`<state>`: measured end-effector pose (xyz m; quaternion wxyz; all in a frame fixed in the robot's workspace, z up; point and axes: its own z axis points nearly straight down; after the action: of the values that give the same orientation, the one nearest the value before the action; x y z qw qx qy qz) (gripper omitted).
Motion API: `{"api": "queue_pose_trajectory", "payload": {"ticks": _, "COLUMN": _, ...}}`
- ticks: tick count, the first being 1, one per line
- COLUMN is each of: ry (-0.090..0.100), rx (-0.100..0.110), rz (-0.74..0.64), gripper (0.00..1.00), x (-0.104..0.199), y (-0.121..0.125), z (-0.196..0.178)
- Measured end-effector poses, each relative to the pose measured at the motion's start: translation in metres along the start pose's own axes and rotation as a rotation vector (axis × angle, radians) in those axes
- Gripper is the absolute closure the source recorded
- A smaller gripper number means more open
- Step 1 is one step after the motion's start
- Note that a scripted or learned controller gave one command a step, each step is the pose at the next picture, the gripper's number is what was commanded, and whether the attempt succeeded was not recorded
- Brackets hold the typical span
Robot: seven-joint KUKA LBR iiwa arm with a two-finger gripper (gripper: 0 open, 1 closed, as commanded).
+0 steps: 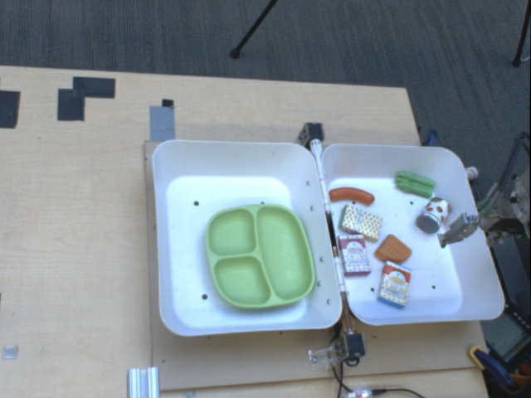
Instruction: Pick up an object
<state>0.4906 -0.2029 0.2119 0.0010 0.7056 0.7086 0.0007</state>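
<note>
Main risk: the right bin [465, 305] is crowded, so a descent could land between pieces, nudge a neighbour or close on two at once; flat packets lying low on the white floor may slip out of a pinch. The gripper [458, 230] sits at the bin's right rim, just beside the small grey-and-white toy [432, 215]; how far it is open cannot be told, and nothing shows in its hold. Candidates, largest first: white-and-red packet [355, 254], patterned cracker packet [362, 221], yellow-and-red box [395, 285], green pickle-like piece [414, 182], red sausage [352, 195], orange cracker [395, 249]. The left bin [174, 305] holds a green divided plate [259, 256].
</note>
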Motion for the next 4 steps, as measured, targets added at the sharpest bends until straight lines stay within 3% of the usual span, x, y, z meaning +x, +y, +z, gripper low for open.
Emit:
{"api": "queue_pose_trajectory", "payload": {"ticks": 1, "ry": -0.003, "rx": -0.011, "rz": 0.003, "gripper": 0.00, "x": 0.023, "y": 0.000, "z": 0.114}}
{"api": "queue_pose_trajectory", "payload": {"ticks": 2, "ry": -0.003, "rx": -0.012, "rz": 0.002, "gripper": 1.00, "x": 0.024, "y": 0.001, "z": 0.104}}
{"api": "queue_pose_trajectory", "payload": {"ticks": 3, "ry": -0.003, "rx": -0.012, "rz": 0.002, "gripper": 0.00, "x": 0.024, "y": 0.000, "z": 0.105}}
{"api": "queue_pose_trajectory", "payload": {"ticks": 4, "ry": -0.002, "rx": -0.005, "rz": 0.002, "gripper": 0.00, "x": 0.062, "y": -0.002, "z": 0.125}}
